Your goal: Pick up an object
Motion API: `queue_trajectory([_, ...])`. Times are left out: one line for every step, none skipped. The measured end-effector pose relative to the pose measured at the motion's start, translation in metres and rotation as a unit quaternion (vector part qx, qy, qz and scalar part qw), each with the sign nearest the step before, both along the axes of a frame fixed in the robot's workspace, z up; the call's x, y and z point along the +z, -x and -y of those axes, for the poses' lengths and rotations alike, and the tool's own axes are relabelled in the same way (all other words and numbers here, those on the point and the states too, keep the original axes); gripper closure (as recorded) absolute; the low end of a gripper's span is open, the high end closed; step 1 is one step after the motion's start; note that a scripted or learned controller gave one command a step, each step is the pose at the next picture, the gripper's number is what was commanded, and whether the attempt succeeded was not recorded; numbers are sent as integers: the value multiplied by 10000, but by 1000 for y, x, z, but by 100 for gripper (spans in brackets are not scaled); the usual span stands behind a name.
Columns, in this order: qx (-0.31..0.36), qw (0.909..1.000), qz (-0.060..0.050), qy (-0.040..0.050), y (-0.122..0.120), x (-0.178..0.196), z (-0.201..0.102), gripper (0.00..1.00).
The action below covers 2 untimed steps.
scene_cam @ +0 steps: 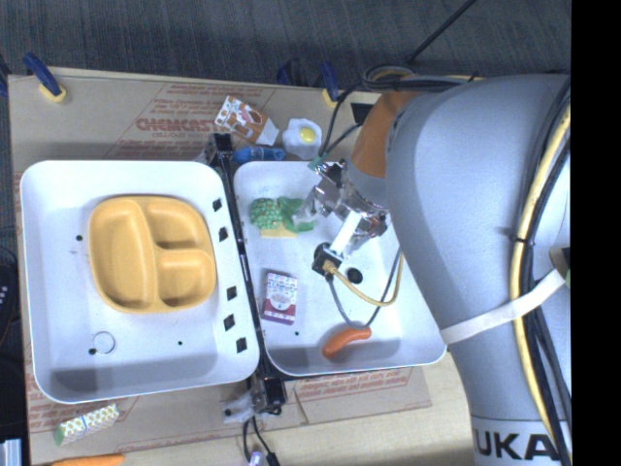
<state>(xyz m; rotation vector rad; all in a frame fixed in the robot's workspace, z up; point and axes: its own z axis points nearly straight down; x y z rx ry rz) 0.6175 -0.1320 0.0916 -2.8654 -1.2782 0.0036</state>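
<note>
The right bin [419,330] holds a green leafy toy with a yellow underside [277,212] at its back left. A small red-and-white packet [279,297] lies flat near the bin's left wall, and an orange sausage-shaped piece [346,340] rests by the front wall. My gripper [321,195] hangs low over the back of this bin, just right of the green toy and close to its edge. Whether it touches the toy is unclear. The grey arm covers the bin's right side.
A yellow divided plate [150,250] fills much of the left bin [44,280], with a small clear ring [103,343] near its front. Behind the bins lie a printed packet [238,116], a fried-egg toy [303,136] and a blue piece [258,153].
</note>
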Motion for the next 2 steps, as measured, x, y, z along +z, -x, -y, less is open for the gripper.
queue_trajectory([-14, 10000, -2, 1, -35, 0, -26, 0])
queue_trajectory([159, 9999, 0, 4, -27, 31, -34, 0])
